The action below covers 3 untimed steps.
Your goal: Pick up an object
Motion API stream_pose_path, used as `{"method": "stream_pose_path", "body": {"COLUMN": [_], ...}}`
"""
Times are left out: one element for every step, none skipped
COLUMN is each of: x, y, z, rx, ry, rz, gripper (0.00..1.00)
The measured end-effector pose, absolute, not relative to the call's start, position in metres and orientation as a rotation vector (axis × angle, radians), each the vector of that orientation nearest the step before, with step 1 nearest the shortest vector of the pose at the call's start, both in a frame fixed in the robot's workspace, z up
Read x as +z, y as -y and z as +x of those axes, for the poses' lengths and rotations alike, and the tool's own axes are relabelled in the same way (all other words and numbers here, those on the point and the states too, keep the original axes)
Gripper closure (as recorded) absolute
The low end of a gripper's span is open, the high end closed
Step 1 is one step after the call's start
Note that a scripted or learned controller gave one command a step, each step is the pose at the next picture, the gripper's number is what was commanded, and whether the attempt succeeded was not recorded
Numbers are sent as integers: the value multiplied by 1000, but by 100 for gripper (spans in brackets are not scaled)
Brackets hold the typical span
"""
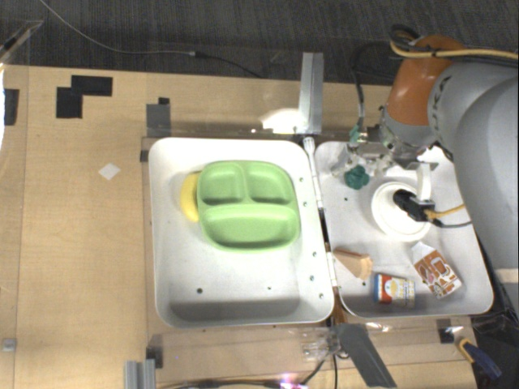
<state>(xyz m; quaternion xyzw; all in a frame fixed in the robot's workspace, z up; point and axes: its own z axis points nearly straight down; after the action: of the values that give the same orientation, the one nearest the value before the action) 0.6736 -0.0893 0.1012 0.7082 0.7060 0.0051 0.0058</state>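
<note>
You see a wooden bench (73, 241) bearing black tape marks (81, 94), and dark carpet (203, 10) beyond with a thin cable (122, 49) crossing it.

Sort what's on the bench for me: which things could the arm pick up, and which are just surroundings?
Candidates to pick:
- green divided plate, left bin
- yellow object tucked under the plate's left edge
- teal object just below the gripper, right bin
- wooden block
- small can
- printed packet

Surroundings:
- left bin
- right bin
- black marks on the bench
</note>
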Motion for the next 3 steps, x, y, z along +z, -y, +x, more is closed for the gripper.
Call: {"method": "stream_pose_path", "body": {"x": [114, 187, 129], "y": [88, 77, 93], "z": [676, 670, 649], "rx": [23, 7, 5], "ry": [-2210, -2345, -2587], "rz": [2209, 2081, 1774], "gripper": [100, 100, 100]}}
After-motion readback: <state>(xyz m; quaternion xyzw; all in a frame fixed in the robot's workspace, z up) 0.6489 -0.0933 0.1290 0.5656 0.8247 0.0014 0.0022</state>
